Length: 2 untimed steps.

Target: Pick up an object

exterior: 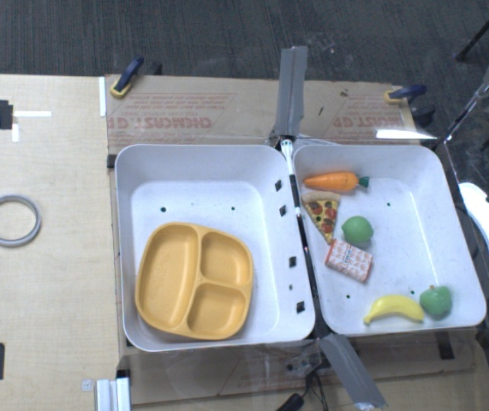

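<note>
Toys in right white bin (415, 197): orange plastic carrot (331, 181), yellow banana (394, 309). Yellow divided plate (195, 280) lower left. End effector state cannot be told.

Arm (482, 215): what appears to be a small portion of it shows at the right edge of the counter (47, 315), just beside the right-hand bin (450, 187). The surface is pale grey-white, smooth and rounded. Finer detail is too blurred to record.

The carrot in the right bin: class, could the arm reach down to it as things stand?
Probably yes. The carrot lies uncovered near the right bin's far wall, with the pizza slice just beside it.
</note>
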Tool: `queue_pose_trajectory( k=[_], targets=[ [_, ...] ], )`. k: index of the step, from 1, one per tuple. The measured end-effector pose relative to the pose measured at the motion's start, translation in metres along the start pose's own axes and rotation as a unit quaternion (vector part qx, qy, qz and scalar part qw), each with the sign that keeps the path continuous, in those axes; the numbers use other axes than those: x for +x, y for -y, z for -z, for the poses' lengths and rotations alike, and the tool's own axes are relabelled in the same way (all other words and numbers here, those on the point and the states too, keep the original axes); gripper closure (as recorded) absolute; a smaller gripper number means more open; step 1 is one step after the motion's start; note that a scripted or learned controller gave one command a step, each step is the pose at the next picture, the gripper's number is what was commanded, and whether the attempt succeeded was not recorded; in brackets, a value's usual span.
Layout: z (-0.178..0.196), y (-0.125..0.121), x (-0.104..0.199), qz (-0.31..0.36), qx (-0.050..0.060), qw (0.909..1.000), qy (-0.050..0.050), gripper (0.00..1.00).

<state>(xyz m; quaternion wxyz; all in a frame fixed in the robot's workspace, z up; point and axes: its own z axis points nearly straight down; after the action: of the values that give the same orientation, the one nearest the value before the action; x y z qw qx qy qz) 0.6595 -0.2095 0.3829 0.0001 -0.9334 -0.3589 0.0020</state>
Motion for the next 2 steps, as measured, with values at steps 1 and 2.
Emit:
queue_pose_trajectory(
  k=[1,2],
  targets=[
    [-0.007,0.01,-0.009,-0.15,0.001,0.9887,0.0,1.0],
    [0.057,0.001,-0.019,-0.261,0.0,0.9653,0.0,1.0]
  ],
)
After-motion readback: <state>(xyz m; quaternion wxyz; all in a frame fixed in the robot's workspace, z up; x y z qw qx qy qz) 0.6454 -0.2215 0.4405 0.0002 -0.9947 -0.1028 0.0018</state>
